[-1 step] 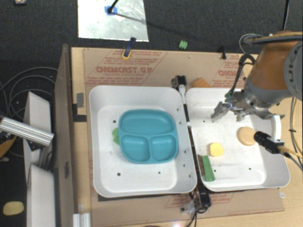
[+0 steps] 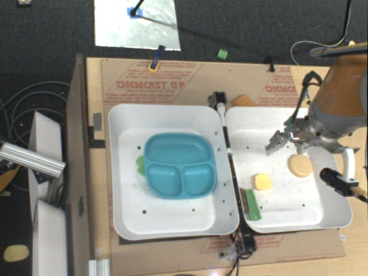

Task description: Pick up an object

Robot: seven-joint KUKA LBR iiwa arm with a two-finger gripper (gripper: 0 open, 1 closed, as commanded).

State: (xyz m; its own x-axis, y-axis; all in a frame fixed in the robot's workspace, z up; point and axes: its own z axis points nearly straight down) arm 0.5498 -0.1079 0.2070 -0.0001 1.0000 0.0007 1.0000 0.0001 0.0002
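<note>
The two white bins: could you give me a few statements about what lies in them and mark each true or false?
1. The blue divided tray lies in the left bin. True.
2. The yellow block sits on the blue tray. False: it lies on the floor of the right bin.
3. The round tan piece lies in the right bin. True.
4. The green stick lies outside both bins. False: it lies in the right bin near its left wall.
5. The pincer is above the left bin. False: above the right.
</note>
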